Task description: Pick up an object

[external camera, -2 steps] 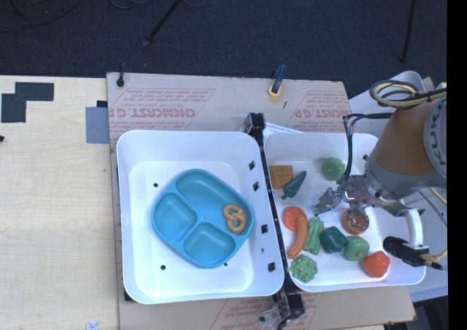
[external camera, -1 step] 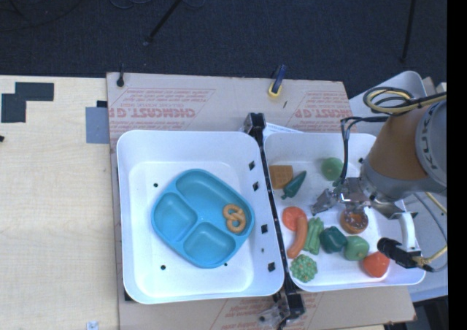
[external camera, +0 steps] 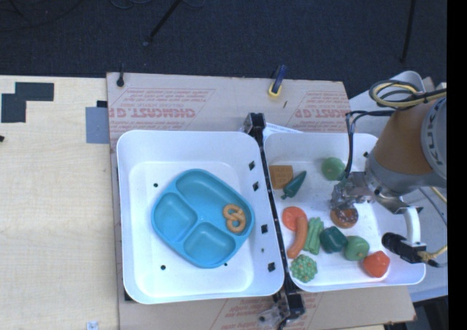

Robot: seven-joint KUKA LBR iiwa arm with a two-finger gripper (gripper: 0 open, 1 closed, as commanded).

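Green broccoli-like piece point(external camera: 303, 269) at right bin point(external camera: 321, 147) front edge, red tomato-like piece point(external camera: 376, 264) toward front right corner. Gripper point(external camera: 346, 203) low over brown-red round toy point(external camera: 344, 216), mid-bin toward right wall; touching it, possibly. Finger spacing: cannot tell. Step: descent/grasp. Next: close on toy, lift straight. Left bin: blue plate point(external camera: 190, 237), pretzel point(external camera: 235, 217).

Blue plate point(external camera: 191, 237), white bins point(external camera: 139, 168)
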